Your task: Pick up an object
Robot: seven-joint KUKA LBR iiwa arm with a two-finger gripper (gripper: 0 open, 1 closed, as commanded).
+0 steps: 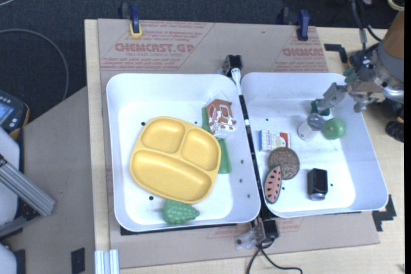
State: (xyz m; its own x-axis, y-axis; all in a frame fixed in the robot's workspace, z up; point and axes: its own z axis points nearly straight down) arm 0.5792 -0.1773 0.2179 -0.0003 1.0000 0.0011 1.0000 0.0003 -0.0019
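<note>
My gripper [319, 113] hangs low over the upper middle of the right bin [359, 167], at the end of the arm [379, 77] coming in from the right. A green ball [334, 130] lies just right of the gripper, close to or touching it. Below them in the same bin lie a small printed box [274, 139], a brown round disc [286, 162], a watermelon slice [273, 184] and a black block [317, 182]. Nothing visibly sits in the gripper's grasp.
The left bin [122, 112] holds a yellow divided tray [174, 158], a small carton [220, 117], a flat green piece [224, 157] under the tray and a green lumpy toy [178, 211]. A black tool [234, 67] lies on the ridge between the bins.
</note>
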